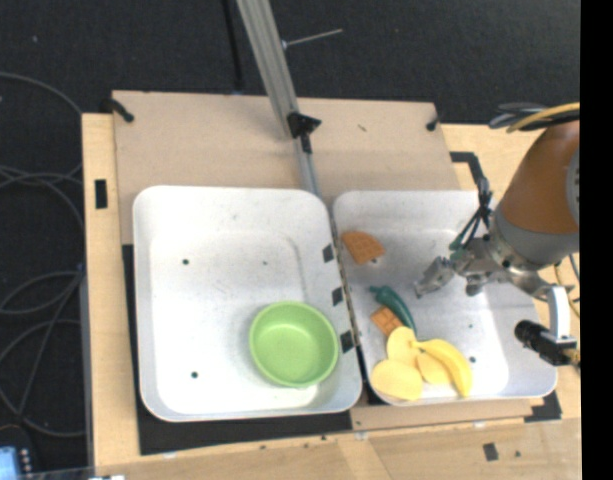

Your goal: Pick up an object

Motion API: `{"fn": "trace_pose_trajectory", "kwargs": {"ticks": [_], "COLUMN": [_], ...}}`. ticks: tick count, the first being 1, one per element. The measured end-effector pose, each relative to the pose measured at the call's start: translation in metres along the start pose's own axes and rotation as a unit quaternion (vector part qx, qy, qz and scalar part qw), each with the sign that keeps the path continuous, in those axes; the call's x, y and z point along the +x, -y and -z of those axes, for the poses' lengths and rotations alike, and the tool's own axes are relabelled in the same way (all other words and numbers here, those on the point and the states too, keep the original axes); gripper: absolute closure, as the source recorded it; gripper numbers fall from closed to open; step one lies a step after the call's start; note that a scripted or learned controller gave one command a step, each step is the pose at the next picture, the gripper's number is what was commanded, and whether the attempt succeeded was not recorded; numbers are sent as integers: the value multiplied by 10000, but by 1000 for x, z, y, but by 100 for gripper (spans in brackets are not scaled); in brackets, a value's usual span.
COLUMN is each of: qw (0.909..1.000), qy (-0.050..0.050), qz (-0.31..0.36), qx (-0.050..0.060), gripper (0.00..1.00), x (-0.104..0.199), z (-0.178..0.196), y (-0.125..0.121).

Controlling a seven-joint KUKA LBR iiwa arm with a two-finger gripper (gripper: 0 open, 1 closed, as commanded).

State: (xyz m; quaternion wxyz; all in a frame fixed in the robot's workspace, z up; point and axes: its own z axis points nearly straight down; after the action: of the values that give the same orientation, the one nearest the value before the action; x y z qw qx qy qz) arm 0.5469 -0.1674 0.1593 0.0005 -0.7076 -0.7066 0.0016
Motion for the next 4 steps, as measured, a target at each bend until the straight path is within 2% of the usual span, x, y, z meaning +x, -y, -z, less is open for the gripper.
{"fn": "trace_pose_trajectory", "kwargs": {"ticks": [1,2,4], "qw": [10000,10000,10000], "qy": [-1,-2,0], "qz": [-3,-30,33], "qx": [3,-35,-52], "gripper": [0,100,100], "x": [-1,-2,12], "z": [-53,-39,62], "y": [1,-1,-10]}}
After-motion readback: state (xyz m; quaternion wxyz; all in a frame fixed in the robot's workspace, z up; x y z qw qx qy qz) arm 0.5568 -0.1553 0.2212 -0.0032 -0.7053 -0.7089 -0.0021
